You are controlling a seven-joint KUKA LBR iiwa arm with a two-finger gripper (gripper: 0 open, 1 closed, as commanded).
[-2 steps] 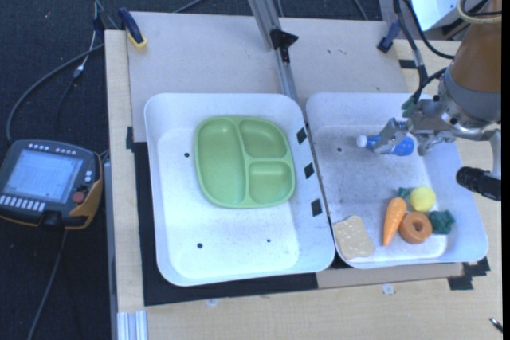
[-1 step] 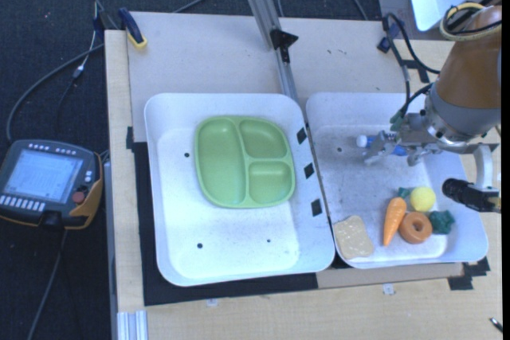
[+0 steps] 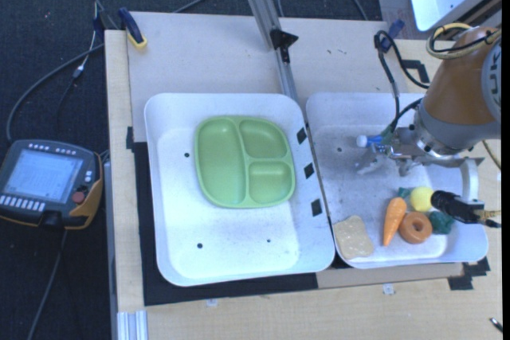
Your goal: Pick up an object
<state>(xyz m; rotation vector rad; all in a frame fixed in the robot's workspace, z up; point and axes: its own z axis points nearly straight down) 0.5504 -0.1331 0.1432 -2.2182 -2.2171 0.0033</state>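
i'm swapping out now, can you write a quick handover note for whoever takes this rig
Gripper: low over the middle of the right bin, nothing seen between its fingers; whether it is open or shut cannot be told.
Things: carrot, brown ring, yellow piece and beige slice lie clustered at the right bin's near end. The green divided plate sits in the left bin.
Done: no object picked up so far.
Left: grasp one object and lift it; the cluster lies nearer the front than the gripper.
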